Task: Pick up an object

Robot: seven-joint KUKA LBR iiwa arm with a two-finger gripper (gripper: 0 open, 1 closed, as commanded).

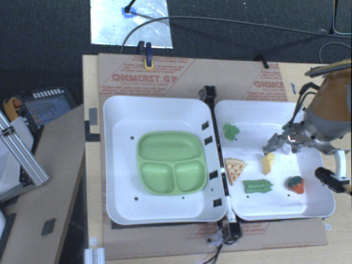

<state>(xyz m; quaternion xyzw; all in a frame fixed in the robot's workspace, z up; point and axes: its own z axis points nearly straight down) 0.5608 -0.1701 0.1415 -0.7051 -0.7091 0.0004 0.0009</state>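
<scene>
In the right white bin (313,205), an orange-red toy vegetable (297,185) and a green pea pod (258,186) lay nearest, then a waffle wedge (235,170) and a yellow cheese piece (268,163). Above the cheese hovered the hand (278,145); whether it was spread I could not tell. A green leafy piece (231,130) lay farthest.

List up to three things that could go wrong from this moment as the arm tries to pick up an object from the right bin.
1. The end effector sits just above the yellow cheese piece; a slightly off descent might knock it aside.
2. The waffle piece lies beside the bin's left wall, probably leaving little room there.
3. The green bean pod and the carrot-like toy lie close by and could get pushed.
</scene>
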